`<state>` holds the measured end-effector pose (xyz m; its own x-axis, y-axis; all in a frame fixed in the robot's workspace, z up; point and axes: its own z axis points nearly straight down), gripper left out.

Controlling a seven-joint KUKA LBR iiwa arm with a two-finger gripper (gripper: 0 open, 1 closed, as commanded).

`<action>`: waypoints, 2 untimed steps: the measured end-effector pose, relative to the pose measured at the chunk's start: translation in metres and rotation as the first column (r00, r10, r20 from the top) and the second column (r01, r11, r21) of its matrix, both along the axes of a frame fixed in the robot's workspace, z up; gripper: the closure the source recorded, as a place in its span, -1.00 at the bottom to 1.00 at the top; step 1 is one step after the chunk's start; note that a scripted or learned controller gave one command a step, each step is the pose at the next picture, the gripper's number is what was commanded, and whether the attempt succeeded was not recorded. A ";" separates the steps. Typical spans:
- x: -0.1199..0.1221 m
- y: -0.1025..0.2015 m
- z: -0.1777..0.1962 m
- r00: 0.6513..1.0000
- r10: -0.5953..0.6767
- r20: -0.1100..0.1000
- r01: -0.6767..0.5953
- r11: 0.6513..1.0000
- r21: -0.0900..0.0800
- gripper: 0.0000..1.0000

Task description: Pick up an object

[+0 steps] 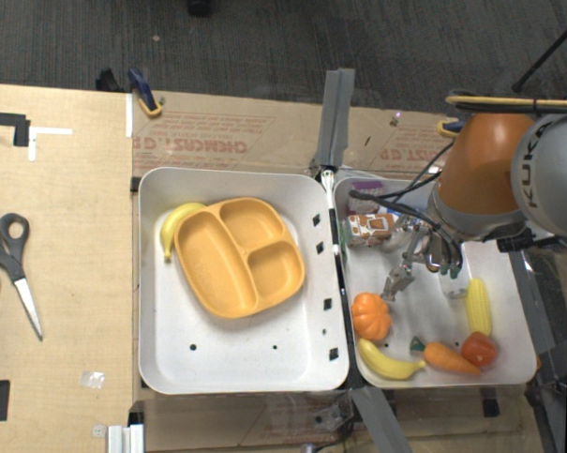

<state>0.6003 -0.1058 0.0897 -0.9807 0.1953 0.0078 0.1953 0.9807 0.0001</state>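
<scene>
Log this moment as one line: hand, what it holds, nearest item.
hand: over right white bin | fingers: open | held: nothing | nearest: small orange pumpkin | stage: no grasp yet

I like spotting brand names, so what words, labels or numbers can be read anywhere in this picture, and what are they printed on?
"KUKA": only "KUK" is legible, running down the grey arm casing at the right edge.
Red print on the cardboard sheet behind the bins: it appears upside down and is too blurred to read with any certainty.
The small packet in the right bin: it has printing, too small to read.
</scene>
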 end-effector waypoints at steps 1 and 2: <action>-0.015 -0.087 0.004 0.991 0.134 0.014 -0.134 0.991 -0.004 -1.00; -0.053 -0.086 0.003 0.999 -0.045 0.010 0.045 0.999 -0.002 -1.00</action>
<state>0.5470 -0.1914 0.0925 -0.9710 0.2393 -0.0026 0.2393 0.9710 0.0004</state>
